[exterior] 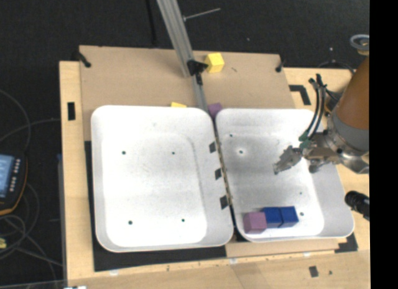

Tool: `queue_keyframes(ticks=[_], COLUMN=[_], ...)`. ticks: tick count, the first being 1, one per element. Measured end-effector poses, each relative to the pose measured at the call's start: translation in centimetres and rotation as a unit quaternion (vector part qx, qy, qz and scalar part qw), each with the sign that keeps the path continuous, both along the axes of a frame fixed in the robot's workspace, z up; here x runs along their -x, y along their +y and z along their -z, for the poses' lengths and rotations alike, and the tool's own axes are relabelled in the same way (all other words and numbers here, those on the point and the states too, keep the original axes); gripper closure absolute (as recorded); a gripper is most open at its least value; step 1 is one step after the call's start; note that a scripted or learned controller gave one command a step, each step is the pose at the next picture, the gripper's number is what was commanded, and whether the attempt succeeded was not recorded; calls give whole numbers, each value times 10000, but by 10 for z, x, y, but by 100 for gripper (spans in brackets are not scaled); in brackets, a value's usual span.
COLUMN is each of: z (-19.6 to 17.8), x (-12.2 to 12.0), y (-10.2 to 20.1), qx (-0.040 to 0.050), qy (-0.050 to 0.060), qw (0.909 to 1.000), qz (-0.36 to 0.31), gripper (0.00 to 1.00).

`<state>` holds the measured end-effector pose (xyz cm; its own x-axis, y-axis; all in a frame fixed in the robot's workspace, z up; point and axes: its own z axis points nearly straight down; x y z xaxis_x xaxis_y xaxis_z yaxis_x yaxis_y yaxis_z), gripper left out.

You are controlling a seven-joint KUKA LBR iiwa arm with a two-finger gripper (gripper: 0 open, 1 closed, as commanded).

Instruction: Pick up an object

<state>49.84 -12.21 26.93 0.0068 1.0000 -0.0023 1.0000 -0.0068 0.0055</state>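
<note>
A blue block [279, 215] and a purple block [254, 221] lie side by side at the near edge of the right bin [249, 126]. My gripper [287, 160] hangs over the middle of that bin, above and slightly right of the blocks, apart from them. The arm enters from the right, with its orange band at the frame's edge. Nothing shows between the fingers.
The left bin [112, 126] lies beside the right one. A yellow block [215, 62] sits on the brown board behind the bins, next to a slanted metal rail [177, 27]. Small yellow [178, 104] and purple [214, 109] pieces rest at the bins' far rims.
</note>
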Motion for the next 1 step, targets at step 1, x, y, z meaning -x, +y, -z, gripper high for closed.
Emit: queue_keyframes(ticks=[1], z=[-93], x=[13], y=[46], qx=[-6], qy=[-29], qw=[10000], qz=[-67], gripper=[0])
